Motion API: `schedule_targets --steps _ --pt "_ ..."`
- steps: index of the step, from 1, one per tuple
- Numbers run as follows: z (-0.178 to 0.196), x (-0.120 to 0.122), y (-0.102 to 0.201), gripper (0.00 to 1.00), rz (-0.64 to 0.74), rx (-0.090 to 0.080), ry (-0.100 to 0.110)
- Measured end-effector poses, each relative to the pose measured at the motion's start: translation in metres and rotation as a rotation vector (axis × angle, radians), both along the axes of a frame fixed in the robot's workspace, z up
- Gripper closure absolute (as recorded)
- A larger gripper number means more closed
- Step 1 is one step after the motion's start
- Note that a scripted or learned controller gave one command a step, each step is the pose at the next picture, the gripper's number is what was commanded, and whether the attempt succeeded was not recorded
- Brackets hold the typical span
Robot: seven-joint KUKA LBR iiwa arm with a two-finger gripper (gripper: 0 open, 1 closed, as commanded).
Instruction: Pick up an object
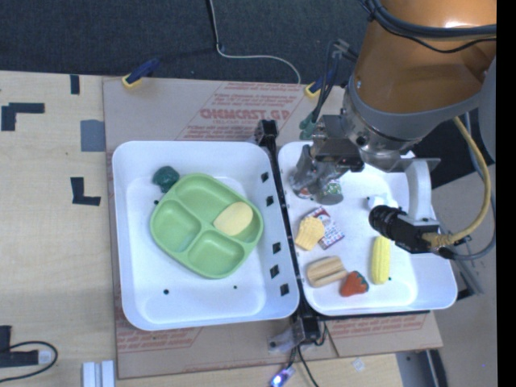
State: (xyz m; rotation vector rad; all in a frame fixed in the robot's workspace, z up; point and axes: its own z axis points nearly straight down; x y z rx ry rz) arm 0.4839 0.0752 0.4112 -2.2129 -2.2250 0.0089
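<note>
Jaws unreadable; gripper point(316, 185) hangs over right bin point(419, 297), beside cheese point(310, 233), bun point(325, 270), strawberry point(353, 284); corn point(380, 259) lies lengthwise, top-to-bottom.

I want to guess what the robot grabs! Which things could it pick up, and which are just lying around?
Could be picked up: corn cob, strawberry, hot dog bun, yellow wedge, small packet, yellow lump, dark green piece.

Just lying around: green divided plate, yellow-blue clamp, cardboard sheet.
</note>
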Motion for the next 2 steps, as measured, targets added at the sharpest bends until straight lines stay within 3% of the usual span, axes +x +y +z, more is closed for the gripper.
schedule_targets --steps 2 --pt "0.0188 0.0003 0.0005 1.0 0.002 -0.001 0.003"
